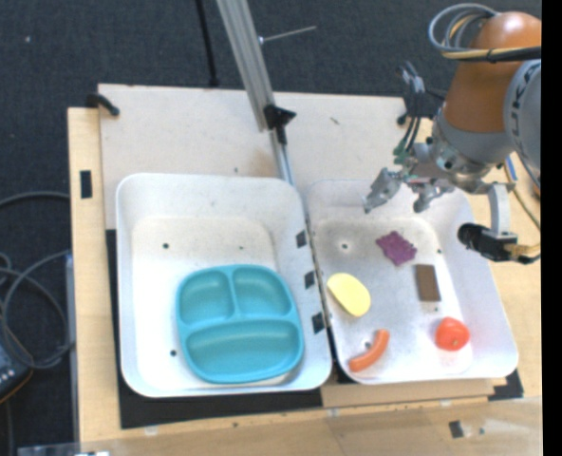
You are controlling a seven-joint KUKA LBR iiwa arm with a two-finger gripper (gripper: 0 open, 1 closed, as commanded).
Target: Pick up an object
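The right bin (485,283) holds a purple piece (396,248), a brown block (427,282), a yellow lemon-like piece (348,294), a red tomato-like ball (451,334) and an orange sausage-shaped piece (369,350). My gripper (399,192) hangs over the bin's far edge, above and behind the purple piece. Its two fingers stand spread apart, open, with nothing between them.
The left bin (148,255) carries a blue divided plate (237,323). A slanted metal pole (252,60) rises behind the bins. A black cable end (485,240) juts over the right bin's right rim. Bare bench lies behind both bins.
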